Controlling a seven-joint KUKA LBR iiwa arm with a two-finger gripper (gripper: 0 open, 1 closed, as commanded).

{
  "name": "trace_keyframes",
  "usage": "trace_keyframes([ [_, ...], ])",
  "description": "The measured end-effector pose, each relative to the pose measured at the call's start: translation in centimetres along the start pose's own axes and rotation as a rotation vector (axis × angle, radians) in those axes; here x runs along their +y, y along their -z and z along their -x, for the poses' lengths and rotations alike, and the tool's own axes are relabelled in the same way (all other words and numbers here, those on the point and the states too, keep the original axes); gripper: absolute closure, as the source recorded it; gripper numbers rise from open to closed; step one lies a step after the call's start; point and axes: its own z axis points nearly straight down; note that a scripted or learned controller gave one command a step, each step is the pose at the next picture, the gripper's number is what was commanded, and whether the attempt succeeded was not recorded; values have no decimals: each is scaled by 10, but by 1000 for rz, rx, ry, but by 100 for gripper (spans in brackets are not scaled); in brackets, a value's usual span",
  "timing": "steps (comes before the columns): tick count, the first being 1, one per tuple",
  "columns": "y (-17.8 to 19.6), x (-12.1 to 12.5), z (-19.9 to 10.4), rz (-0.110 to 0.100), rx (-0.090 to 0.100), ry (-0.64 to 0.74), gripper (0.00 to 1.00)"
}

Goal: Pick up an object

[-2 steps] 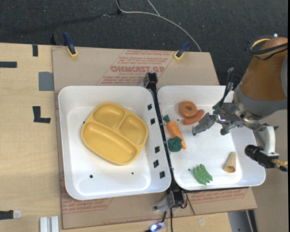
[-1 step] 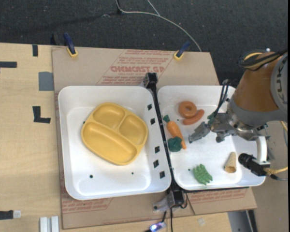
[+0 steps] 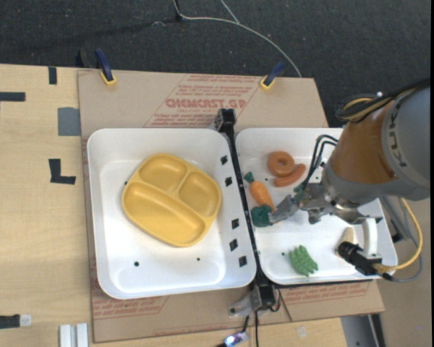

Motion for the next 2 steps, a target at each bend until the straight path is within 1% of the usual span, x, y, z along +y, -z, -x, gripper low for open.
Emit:
trace_keyframes([
  [1, 13, 1, 0, 3, 0, 1, 100],
  [2, 58, 9, -2, 11, -2, 1, 100],
])
